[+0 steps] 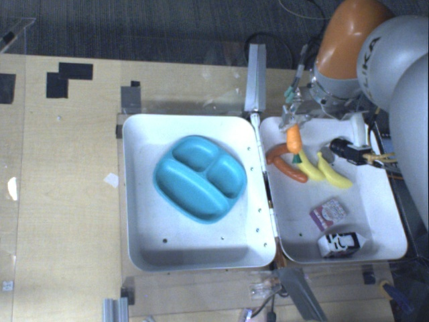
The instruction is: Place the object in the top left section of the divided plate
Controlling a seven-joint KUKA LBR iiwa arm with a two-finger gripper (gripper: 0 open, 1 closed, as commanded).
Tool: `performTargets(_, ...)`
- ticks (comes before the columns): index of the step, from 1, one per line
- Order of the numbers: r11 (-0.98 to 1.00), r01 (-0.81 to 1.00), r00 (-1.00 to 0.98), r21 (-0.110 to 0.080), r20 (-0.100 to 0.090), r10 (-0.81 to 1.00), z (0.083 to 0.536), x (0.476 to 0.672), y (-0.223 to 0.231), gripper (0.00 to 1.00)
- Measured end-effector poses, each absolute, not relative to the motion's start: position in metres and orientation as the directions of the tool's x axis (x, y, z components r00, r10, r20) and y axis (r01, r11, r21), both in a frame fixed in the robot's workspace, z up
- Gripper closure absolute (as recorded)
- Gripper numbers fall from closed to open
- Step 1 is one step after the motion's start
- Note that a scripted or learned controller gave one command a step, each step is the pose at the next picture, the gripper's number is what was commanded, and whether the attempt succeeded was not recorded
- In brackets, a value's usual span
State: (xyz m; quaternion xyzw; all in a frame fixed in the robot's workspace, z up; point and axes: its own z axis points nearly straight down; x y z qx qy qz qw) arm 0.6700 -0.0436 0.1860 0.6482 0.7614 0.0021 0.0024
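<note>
Arm (375, 52) reaches over right bin (375, 240); gripper (293, 121) pointing down, clamped on carrot (293, 140).

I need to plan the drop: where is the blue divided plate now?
The blue divided plate lies in the left white bin, left of the hot dog.

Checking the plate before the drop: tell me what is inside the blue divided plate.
The blue divided plate lies in the left bin. Its three sections show bare blue surface, with no item in any. What lies beneath the plate is covered by it.
</note>
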Motion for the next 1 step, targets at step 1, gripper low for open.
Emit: performTargets(1,0.159,0.987,-0.159,0.007,0.001,0.987,0.1865,0.6698,0.0637,1.0)
